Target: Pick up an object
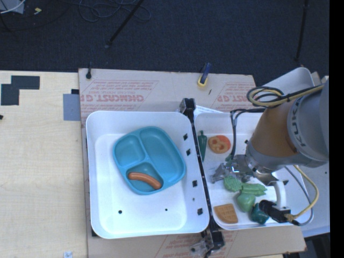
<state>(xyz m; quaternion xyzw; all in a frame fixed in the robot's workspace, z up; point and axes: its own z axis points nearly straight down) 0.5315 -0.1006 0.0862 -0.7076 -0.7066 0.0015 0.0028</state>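
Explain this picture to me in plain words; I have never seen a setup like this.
One camera fixed above a bench looks down at a slant. The grey machine with the orange band is a robot arm reaching in from the right; its claw hangs low over the right white bin. That bin holds toy food: a tomato slice, green pieces, a cracker-like piece and a dark teal piece. The left white bin holds a blue divided plate with a toy sausage. Nothing is visibly held.

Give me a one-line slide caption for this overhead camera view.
KUKA arm's gripper lowered over toy foods in right bin; blue divided plate with hot dog in left bin.
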